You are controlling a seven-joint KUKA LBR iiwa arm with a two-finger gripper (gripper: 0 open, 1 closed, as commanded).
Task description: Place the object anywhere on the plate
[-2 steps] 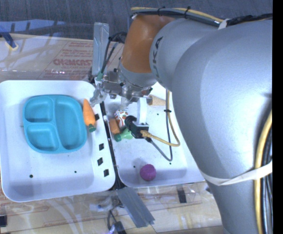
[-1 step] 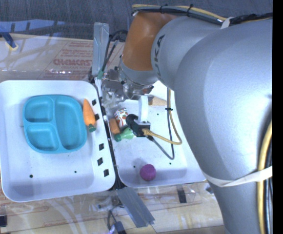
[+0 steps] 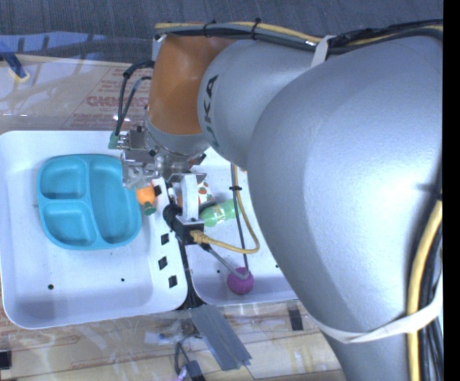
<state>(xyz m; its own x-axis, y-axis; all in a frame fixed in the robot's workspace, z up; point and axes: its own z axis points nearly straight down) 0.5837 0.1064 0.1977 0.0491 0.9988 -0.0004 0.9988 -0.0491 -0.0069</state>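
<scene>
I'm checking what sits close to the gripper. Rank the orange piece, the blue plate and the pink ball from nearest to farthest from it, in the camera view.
From the gripper:
1. Orange piece, just beside it on the left, near the plate's right edge.
2. Blue plate, farther left in the left bin.
3. Pink ball, lower right, in the right bin.

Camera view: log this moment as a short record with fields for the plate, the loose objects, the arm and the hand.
plate: blue plate, three compartments, in the left bin
orange object: small orange object just off the plate's right edge, beside the hand
green object: green object in the right bin
pink object: pink ball near the right bin's front
arm: grey arm above the right bin
hand state: cannot tell
</scene>
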